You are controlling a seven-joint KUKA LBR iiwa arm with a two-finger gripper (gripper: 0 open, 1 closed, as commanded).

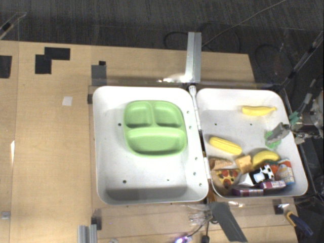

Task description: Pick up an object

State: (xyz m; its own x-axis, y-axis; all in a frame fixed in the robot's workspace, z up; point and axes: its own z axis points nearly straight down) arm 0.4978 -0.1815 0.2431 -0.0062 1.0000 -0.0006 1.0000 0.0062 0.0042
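Logged gripper low over the right bin, close to its right wall, at the end of the arm coming in from the right. Could not tell whether open or closed; saw nothing clearly held.

Found all loose objects in the right bin:
- yellow banana toward the far right corner, lying flat, apart from the rest
- yellow corn-like piece near the left wall, mid-bin
- second banana, greenish at one end, just below and left of the gripper; could not tell if touching
- tan bread-like piece beside that banana
- packed clutter along the near wall, pieces touching, including a black-and-white item; too small to identify further

Noted green divided tray lying flat in the middle of the left bin.
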